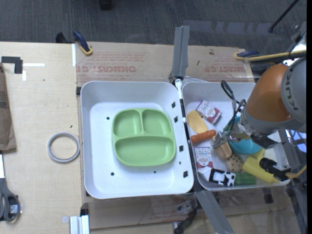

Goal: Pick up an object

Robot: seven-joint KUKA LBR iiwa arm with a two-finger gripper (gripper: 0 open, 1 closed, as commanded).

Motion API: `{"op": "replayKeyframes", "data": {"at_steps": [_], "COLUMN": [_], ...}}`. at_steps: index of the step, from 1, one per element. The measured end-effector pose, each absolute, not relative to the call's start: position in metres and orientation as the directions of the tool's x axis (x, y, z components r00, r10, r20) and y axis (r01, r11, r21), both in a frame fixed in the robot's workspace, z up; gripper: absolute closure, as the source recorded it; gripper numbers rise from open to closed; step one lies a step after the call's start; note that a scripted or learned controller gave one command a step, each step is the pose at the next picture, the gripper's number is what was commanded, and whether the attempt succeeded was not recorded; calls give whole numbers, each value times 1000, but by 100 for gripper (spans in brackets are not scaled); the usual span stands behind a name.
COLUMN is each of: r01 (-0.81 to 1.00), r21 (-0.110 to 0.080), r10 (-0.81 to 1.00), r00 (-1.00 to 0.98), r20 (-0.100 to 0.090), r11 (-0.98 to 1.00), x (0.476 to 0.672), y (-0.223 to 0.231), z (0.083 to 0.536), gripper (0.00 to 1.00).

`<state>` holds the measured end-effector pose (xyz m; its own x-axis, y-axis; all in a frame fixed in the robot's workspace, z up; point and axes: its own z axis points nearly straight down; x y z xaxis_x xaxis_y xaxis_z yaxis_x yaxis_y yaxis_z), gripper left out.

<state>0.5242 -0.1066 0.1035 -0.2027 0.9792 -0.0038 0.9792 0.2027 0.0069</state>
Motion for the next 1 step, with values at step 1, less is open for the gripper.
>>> {"op": "replayKeyframes", "data": {"at_steps": [1], "r01": [951], "r21": [-3], "r10": [951], "r00": [-309], "r20": [-1], "r11": [309], "x": [506], "y": [-48], "z": [291], "gripper": [100]}}
